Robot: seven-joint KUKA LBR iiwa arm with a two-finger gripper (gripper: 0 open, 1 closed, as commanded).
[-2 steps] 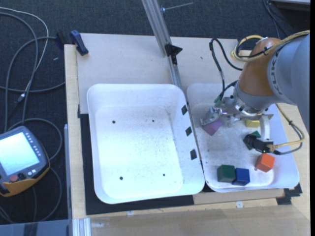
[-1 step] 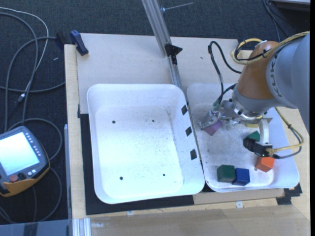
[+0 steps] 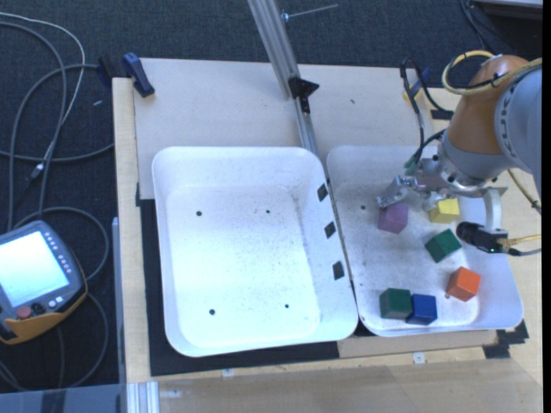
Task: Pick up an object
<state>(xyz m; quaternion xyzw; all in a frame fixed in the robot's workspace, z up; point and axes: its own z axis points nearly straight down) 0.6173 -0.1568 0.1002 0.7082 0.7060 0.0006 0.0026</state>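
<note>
The right bin [image 3: 370, 256] holds several small blocks. A purple block [image 3: 393, 218] lies near the bin's upper middle. To its right sit a yellow block [image 3: 447, 209] and a green block [image 3: 442, 245]. An orange block [image 3: 463, 283] rests lower right, and a dark green block [image 3: 396, 303] and a blue block [image 3: 423, 308] sit side by side at the front edge. My gripper [image 3: 399, 194] hangs low just above the purple block's top edge, reaching in from the right. No block is visibly lifted.
The left bin [image 3: 241, 248] stands beside the right one, with black clips along the shared wall. A metal pole [image 3: 280, 50] slants across the bench's back. Cables and a handheld pendant [image 3: 34, 274] lie on the floor at left.
</note>
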